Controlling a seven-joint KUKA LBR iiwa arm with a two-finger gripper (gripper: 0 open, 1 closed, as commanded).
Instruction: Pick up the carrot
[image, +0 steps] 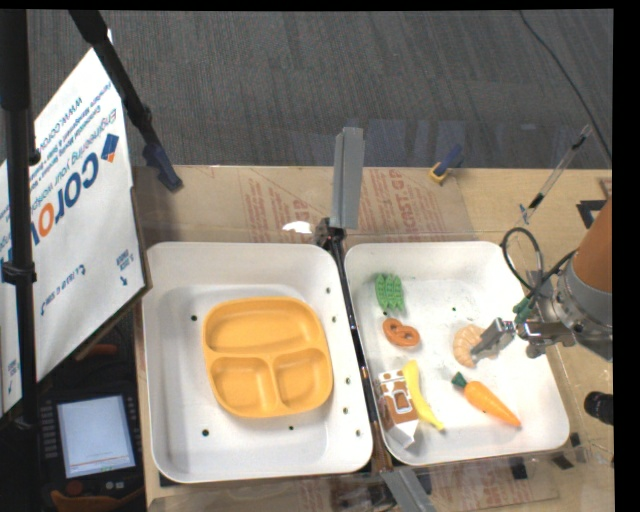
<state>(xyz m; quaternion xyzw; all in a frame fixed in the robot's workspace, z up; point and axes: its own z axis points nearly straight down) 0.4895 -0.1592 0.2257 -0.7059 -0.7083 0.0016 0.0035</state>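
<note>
carrot (490, 401): orange tapered cone, green stub, lower right of right bin (455, 262)
claw (487, 342): metal, frame right, above carrot, beside pale ridged round food (464, 345); fingers' spread — cannot tell
left bin (170, 380): orange sectioned plastic tray (268, 356)

Two bins sit side by side on the surface (400, 200). The left bin (170, 300) holds a divided tray (268, 355) near its centre. In the right bin (520, 270), the pretzel (401, 333) lies near the middle-left, with the ridged piece (389, 292) at its 12 o'clock and the carton (397, 400) at its 6 o'clock. The banana (423, 397) lies just beside the carton, at its 3 o'clock. The round cracker (466, 345) sits at the pretzel's 3 o'clock, the carrot (486, 398) at the cracker's 5 o'clock. The hand (490, 340) reaches in from 3 o'clock, at the cracker's edge.
</note>
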